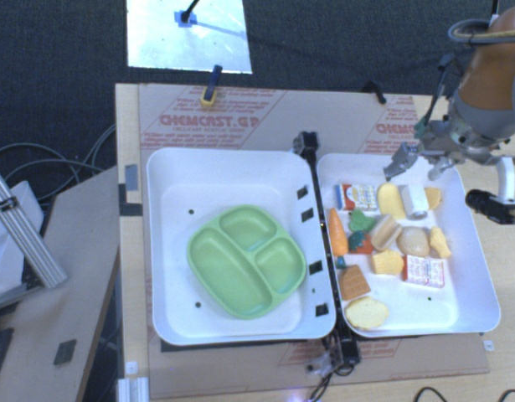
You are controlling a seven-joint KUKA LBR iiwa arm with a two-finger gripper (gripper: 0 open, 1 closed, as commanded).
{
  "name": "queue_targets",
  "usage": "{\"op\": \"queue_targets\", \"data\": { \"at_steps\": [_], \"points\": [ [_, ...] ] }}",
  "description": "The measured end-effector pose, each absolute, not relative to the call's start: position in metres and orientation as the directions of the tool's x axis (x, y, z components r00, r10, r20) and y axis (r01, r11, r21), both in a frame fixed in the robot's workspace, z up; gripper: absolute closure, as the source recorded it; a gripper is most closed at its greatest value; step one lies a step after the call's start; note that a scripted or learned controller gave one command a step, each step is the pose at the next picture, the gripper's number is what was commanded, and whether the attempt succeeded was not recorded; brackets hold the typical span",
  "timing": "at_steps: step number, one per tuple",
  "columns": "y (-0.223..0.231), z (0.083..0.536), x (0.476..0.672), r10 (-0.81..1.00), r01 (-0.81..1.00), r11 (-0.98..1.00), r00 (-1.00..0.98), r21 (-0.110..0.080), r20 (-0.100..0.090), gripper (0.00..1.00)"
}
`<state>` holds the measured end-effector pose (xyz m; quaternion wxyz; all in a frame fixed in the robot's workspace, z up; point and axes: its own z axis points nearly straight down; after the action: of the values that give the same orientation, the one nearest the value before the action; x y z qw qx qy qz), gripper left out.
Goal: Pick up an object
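Note:
My gripper [419,165] hangs over the far edge of the right bin [475,308], its two fingers spread apart and nothing between them, so it is open. Just below it in the bin lie a white cylinder [416,201], a yellow oval piece [391,199] and a red-and-white carton [357,197]. Nearer the front are an orange carrot [337,233], a green piece [360,221], a bread roll [384,231], a potato [414,241], a cheese wedge [388,263], a red-and-white packet [424,270], a cracker [353,283] and a round bun [367,313].
The left bin [173,191] holds a green divided plate [246,260]. A black clip strip [317,224] runs between the two bins. The arm's orange band [491,74] rises at the upper right. A black part [491,206] juts in beside the right bin.

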<state>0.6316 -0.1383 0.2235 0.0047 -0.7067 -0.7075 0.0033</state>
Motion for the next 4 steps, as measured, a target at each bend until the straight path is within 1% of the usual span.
{"op": "queue_targets", "data": {
  "at_steps": [1,2,3,4],
  "points": [
    [-0.138,0.232,0.634,1.000,1.000,0.004,-0.004,0.002,0.000,0.00],
    [-0.131,0.185,0.628,1.000,1.000,0.002,-0.002,-0.002,0.000,0.00],
    [-0.131,0.143,0.627,1.000,1.000,0.002,-0.002,-0.002,0.000,0.00],
    [-0.130,0.091,0.627,1.000,1.000,0.001,-0.001,-0.002,0.001,0.00]
  ]
}}
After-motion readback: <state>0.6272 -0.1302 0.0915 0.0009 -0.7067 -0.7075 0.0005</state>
